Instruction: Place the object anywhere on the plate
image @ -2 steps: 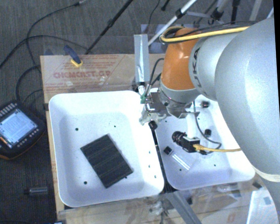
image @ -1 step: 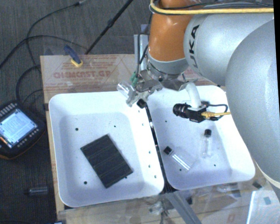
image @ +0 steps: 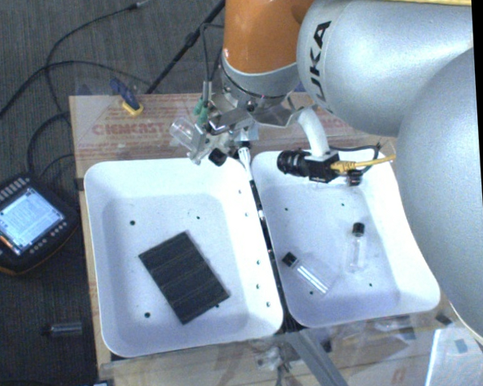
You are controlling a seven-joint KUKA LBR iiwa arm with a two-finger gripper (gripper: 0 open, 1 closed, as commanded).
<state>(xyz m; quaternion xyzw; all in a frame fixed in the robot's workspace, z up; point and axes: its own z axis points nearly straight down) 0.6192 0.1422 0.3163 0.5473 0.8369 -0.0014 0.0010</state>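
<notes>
Looking down on the bench, you see two white bins side by side: the left bin (image: 105,237) holds a dark ribbed plate (image: 184,277) lying flat and skewed near its middle, and the right bin (image: 392,252) holds two small clear vials with dark caps, one (image: 305,271) near the lower left and one (image: 358,244) further right. Treat these vials as the likely candidates for the object; neither touches the plate, so the task is not yet done. The gripper (image: 214,141) hangs above the far rim where the two bins meet, over neither vial nor plate. You cannot tell from this angle whether it is spread or closed, and nothing can be confirmed as held; clear parts near it blur the view. The cable fitting (image: 309,164) at the right bin's far edge belongs to the rig. Expect the vials to roll when nudged.
</notes>
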